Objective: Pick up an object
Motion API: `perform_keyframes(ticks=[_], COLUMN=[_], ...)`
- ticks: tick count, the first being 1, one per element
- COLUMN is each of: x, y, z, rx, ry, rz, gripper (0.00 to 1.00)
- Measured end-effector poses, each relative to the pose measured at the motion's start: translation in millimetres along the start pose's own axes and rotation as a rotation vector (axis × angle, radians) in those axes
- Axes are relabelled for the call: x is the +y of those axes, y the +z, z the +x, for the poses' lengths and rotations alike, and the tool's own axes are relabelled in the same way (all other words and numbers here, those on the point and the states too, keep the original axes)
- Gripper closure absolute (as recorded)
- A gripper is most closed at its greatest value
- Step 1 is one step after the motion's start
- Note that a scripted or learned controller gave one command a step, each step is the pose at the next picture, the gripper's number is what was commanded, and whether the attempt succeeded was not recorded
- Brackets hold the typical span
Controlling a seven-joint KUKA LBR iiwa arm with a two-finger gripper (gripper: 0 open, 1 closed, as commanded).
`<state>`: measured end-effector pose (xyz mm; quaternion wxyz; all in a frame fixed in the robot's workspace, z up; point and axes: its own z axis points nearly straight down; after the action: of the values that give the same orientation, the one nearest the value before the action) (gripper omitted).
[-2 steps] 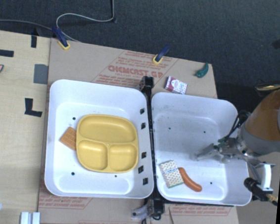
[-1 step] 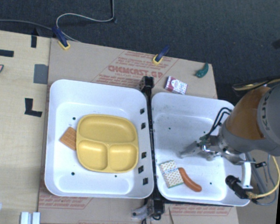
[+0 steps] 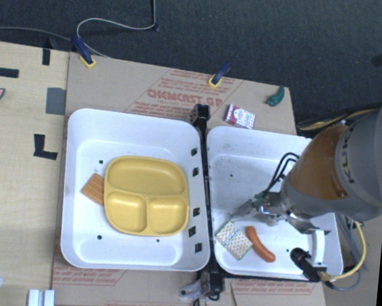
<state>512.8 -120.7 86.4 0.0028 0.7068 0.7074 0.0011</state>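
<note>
**Op A:** Entry. I have the hand (image 3: 256, 207) low in the right-hand shallow white plastic bin (image 3: 246, 144), near the middle of its floor. The grey arm with its orange band (image 3: 318, 169) comes in from the right and covers much of the bin's right half. From this slant I cannot tell how the hand stands, wide or narrow. I see nothing between its tips.

**Op B:** And the objects?

**Op A:** Just beside the hand, toward the near wall, lies a small orange-red sausage-shaped toy (image 3: 261, 244), slanted, apart from the tips. Just left of it sits a small square packet with a pale speckled pattern (image 3: 234, 240), tilted like a diamond; the two look close, and I cannot tell whether they touch.

**Op B:** Left bin?

**Op A:** The left white bin (image 3: 84, 138) holds a yellow plastic tray with three compartments (image 3: 147, 195), lying flat. A tan flat piece (image 3: 94, 188) pokes out from under its left edge.

**Op B:** Outside the bins?

**Op A:** On the cardboard-covered surface (image 3: 176, 96), a small red-and-white packet (image 3: 239, 116) just behind the right bin.
</note>
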Motion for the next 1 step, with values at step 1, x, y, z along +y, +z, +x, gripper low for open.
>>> perform_keyframes(ticks=[1], x=[43.6], y=[1.2], z=[26.1], rx=[0.0], ry=[-0.001], rz=[0.001], gripper=[0.0])
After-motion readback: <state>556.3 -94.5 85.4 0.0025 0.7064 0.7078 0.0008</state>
